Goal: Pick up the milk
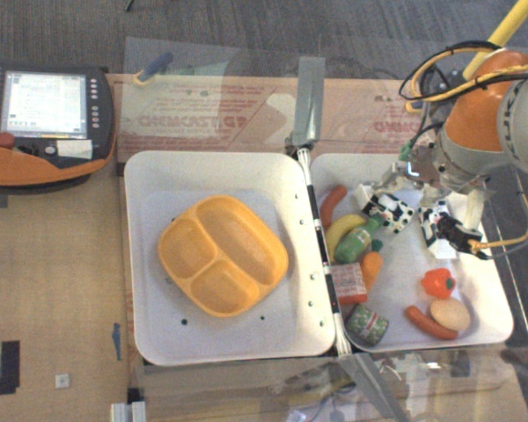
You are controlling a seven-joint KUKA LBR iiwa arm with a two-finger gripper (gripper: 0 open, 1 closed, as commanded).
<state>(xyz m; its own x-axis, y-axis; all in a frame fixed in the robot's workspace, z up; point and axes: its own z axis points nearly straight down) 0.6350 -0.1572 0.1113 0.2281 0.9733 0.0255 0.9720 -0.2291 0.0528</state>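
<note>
Black-and-white cow patches mark the milk (389,211), a small carton lying tilted in the upper part of the right bin (497,319), just beside the yellow banana (344,229) and the green pear-shaped fruit (353,245). A second cow-patterned piece (439,224) sits just to its right, directly under the hand (422,202), and it is unclear whether that piece belongs to the same carton or is a separate item. The hand hangs low over this spot at the end of the grey arm (484,130), whose orange band shows above the wrist; whether its fingers are spread or pressed together cannot be told from this angle, and nothing is clearly seen between them. Around the milk, the right bin also holds a red sausage (333,202) near the dividing wall, a small carrot (370,269), a red-and-white packet (348,281), a green-topped can (367,323) at the lower edge, a red pepper (437,282), a pale egg-like item (450,315) and another red sausage (427,323) touching it. The left bin (150,323) carries an orange compartment tray (223,255), sitting at a slant near its middle. Beyond the bins, on the worktop (53,280), an orange-and-grey control pendant (46,123) with a lit screen rests at the far left.
</note>
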